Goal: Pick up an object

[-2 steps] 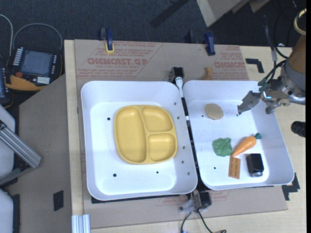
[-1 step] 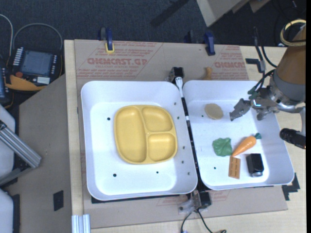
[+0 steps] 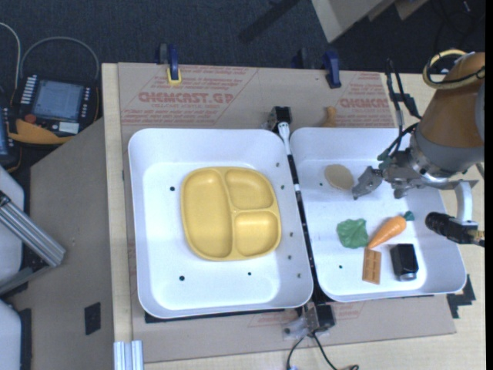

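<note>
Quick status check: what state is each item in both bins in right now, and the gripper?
Yellow divided plate: flat in left bin, nothing on it.
Tan round piece: lying in right bin, beside gripper.
Green leaf toy: lying loose.
Toy carrot: on its side.
Brown wafer: flat.
Black block: flat.
Gripper: low, holding nothing.

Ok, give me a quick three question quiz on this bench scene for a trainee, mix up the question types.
1. True or false: the yellow plastic divided plate lies in the left white bin.
2. Which lies nearest the grey two-finger gripper? A) the beige rounded pebble-like piece B) the black rectangular block C) the brown rectangular wafer
3. What lies directly between the green leafy toy and the black block?

Key: 1 true. 2 A. 3 the orange toy carrot, in the right white bin.
</note>
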Robot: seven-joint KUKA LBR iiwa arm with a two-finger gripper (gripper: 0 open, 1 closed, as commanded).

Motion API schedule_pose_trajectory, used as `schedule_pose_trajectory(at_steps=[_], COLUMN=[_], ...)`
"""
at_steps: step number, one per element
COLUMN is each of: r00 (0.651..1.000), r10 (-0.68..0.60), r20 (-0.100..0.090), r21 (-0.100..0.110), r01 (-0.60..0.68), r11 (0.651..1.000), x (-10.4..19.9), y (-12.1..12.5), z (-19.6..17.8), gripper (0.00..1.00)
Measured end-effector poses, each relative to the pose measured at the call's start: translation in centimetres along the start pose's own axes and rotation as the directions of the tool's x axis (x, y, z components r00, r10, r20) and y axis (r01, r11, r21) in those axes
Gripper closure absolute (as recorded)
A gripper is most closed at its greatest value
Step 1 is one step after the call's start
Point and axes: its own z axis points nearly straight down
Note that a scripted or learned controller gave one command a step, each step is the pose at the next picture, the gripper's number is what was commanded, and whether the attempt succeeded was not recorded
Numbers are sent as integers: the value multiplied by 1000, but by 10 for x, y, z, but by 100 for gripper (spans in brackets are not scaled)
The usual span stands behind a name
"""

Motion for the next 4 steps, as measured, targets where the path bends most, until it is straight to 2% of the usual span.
schedule_pose_trajectory(at_steps=[1, 2, 3, 4], r00=[1000, 1000, 1000, 1000], r10=[0, 1, 1, -1], r20=[0, 2, 4, 4], r21=[-1, -6, -11, -13], r01=[0, -1, -1, 2], r11=[1000, 1000, 1000, 1000], x=[6, 6, 1, 4], y=[-3, -2, -2, -4], z=[45, 32, -12, -76], gripper=[0, 100, 100, 100])
